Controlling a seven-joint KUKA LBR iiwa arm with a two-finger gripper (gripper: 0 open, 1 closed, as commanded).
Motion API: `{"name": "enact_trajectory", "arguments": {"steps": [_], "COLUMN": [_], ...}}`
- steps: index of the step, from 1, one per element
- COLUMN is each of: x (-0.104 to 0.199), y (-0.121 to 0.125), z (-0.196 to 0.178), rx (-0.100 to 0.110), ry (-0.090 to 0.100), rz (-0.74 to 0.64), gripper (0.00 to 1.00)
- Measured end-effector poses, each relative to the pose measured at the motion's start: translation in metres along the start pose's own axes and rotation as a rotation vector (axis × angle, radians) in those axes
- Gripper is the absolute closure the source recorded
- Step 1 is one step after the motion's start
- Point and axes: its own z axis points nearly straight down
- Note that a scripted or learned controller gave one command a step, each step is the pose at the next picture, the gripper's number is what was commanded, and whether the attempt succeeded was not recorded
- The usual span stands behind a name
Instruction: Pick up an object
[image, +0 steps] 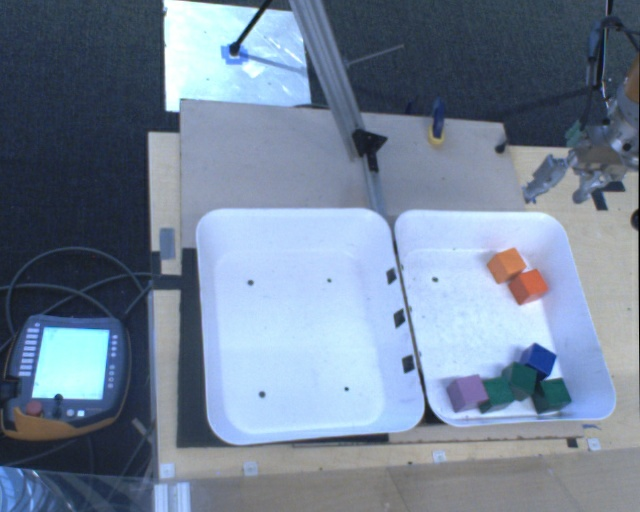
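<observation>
Up at the right edge, the gripper (572, 183) hangs over bare bench beyond the right bin's (585, 330) far corner, its fingers spread apart with nothing between them. Inside that bin lie two orange blocks (517, 275) near the far side, and a purple block (465, 392), green blocks (522, 386) and a blue block (538, 357) clustered at the near corner.

Both bins (300, 330) look like smooth white plastic with a slight sheen, resting on a matt, pale board (300, 150) that resembles wood or fibreboard. The blocks (510, 385) at the near right and the two orange ones (518, 276) appear matt and smooth. The gripper (565, 180) at the far right looks like dull grey metal, and the floor (80, 120) like dark, rough carpet.
</observation>
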Motion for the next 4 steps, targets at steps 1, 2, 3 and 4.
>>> {"name": "enact_trajectory", "arguments": {"steps": [1, 2, 3, 4], "x": [0.000, 0.001, 0.012, 0.014], "y": [0.000, 0.001, 0.000, 0.000], "z": [0.000, 0.041, 0.093, 0.155], "rx": [0.001, 0.004, 0.004, 0.005], "ry": [-0.001, 0.001, 0.001, 0.002], "rz": [0.001, 0.001, 0.001, 0.001], "gripper": [0.00, 0.00, 0.00, 0.00]}}
